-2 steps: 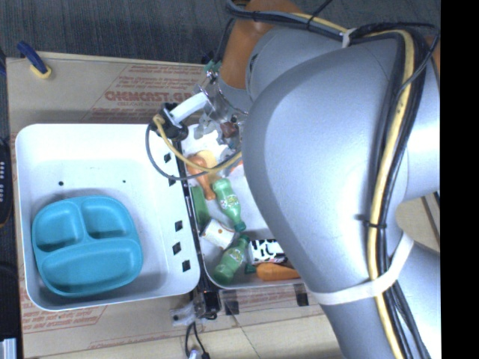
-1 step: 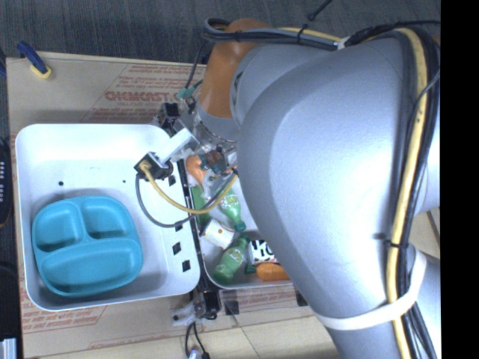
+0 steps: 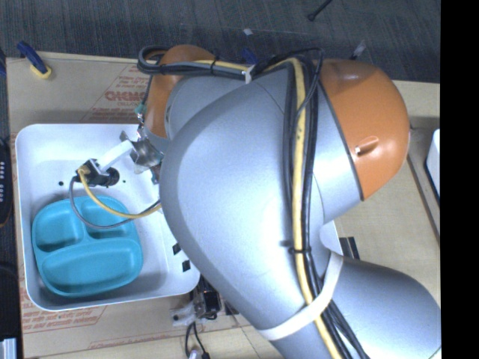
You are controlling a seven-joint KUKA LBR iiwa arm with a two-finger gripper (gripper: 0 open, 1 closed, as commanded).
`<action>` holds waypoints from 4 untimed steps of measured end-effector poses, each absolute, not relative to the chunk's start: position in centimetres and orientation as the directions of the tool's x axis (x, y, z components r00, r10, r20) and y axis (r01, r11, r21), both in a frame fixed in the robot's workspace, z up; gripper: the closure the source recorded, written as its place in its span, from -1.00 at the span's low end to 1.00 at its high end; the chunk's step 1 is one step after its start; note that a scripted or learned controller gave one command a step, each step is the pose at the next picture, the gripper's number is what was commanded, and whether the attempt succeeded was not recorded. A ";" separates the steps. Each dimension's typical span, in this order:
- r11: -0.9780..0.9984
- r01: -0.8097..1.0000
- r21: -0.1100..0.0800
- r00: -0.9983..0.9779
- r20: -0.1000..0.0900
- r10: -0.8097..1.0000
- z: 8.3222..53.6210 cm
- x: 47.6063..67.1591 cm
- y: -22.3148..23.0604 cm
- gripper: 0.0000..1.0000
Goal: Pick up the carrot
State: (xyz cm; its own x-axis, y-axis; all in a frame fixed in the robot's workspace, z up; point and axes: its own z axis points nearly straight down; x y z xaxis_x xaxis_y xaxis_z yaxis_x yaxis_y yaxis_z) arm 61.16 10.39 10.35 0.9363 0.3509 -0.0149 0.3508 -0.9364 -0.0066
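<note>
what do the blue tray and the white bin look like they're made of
Blue tray: probably moulded plastic, judging by its even colour, rounded compartments and soft sheen. White bin: likely plastic too, with smooth, slightly glossy walls and rounded corners, though painted metal can't be ruled out.

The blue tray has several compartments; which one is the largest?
The long compartment on the blue tray's near side: it spans the whole width, while the other two share the far side.

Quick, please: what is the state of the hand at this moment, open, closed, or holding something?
Hand: cannot be told; the grey arm covers it above the left bin.
</note>
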 end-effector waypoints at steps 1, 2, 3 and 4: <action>-0.966 0.259 -0.003 0.966 -0.002 0.259 19.5 62.7 1.7 -1.00; -0.963 0.270 -0.008 0.963 -0.014 0.270 19.0 54.1 4.2 -1.00; -0.906 0.424 -0.010 0.906 -0.009 0.424 19.1 47.7 -1.9 -1.00; -0.858 0.513 -0.009 0.858 -0.006 0.513 19.9 54.1 0.5 -1.00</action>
